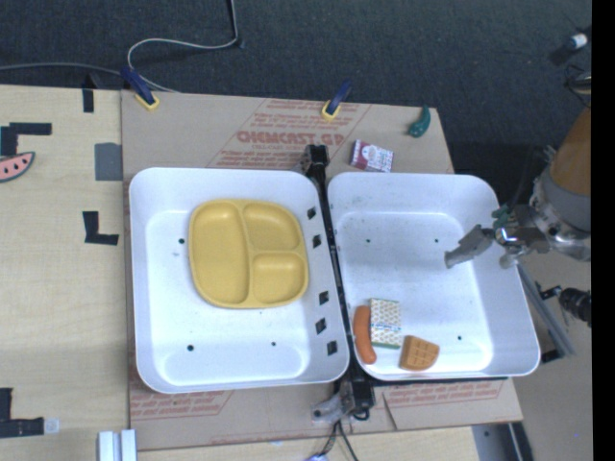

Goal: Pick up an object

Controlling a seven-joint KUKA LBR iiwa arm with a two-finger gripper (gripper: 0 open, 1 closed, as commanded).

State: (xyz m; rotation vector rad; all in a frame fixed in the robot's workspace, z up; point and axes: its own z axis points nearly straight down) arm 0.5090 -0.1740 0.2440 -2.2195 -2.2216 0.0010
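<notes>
Grey two-finger gripper [468, 249] hangs over the right white bin [480, 195], right of frame.
Can't tell its jaws' state; orange sausage [362, 334], waffle piece [418, 353] lie lower down.

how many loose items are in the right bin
3, all near the front edge of the right bin: an orange sausage-shaped piece at left, a checked packet touching it, and a waffle-like piece to the right. None looks hidden.
</notes>
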